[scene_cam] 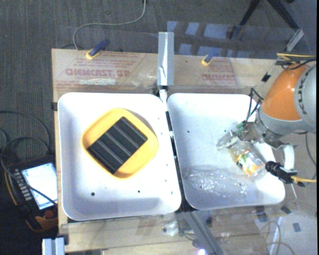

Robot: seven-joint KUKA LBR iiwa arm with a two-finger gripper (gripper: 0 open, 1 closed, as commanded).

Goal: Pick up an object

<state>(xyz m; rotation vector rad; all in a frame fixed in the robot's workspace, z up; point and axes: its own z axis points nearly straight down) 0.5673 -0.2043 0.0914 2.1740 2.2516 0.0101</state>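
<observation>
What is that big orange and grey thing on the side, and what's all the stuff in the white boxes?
That is a robot arm, grey with an orange band. It reaches in from the right side of the picture. One camera fixed above the bench looks down at a slant. At the arm's end is a pincer for grabbing things. It is down in the right bin, by a crinkly clear packet with something orange inside. I cannot tell whether it has hold of anything. The left bin holds a yellow thing with a black ribbed top. Two yellow clamps sit at the far edge of the board.
</observation>
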